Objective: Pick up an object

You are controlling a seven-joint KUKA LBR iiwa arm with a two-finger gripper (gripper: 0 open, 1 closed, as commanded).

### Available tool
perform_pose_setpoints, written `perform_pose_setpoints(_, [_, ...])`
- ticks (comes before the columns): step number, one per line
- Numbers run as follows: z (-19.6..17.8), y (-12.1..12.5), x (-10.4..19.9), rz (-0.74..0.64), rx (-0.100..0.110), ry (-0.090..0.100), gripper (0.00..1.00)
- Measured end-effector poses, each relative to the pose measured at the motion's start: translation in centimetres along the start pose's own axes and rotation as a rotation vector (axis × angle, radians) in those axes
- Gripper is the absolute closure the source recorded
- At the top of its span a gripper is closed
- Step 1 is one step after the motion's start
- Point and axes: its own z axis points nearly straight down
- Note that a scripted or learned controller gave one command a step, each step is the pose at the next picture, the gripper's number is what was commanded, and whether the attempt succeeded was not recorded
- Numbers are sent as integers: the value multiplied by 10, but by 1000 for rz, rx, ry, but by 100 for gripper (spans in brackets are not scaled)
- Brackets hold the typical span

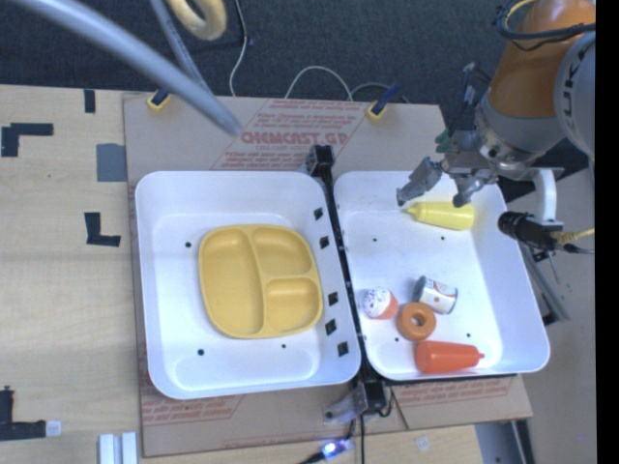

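Observation:
My gripper (441, 187) hangs over the far part of the right bin (510, 288), its fingers (416, 182) spread open on either side of a yellow bottle-shaped toy (443, 216). The toy lies on the bin floor just below the fingertips, not between them. Nearer the front of that bin lie a small white and orange ball-like piece (375, 304), a grey and white can-like piece (435, 295), an orange ring (417, 321) and an orange-red carrot-like toy (448, 357).
The left bin (164, 259) holds a yellow divided plate (259, 280). A black divider (332, 259) runs between the bins. A grey pole (116, 37) crosses the top left, and a black fixture (527, 228) sits at the right bin's right rim.

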Motion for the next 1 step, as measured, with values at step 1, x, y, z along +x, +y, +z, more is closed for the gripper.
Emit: perform_pose_setpoints(1, [-7,2,0,-3,-12,-1,0])
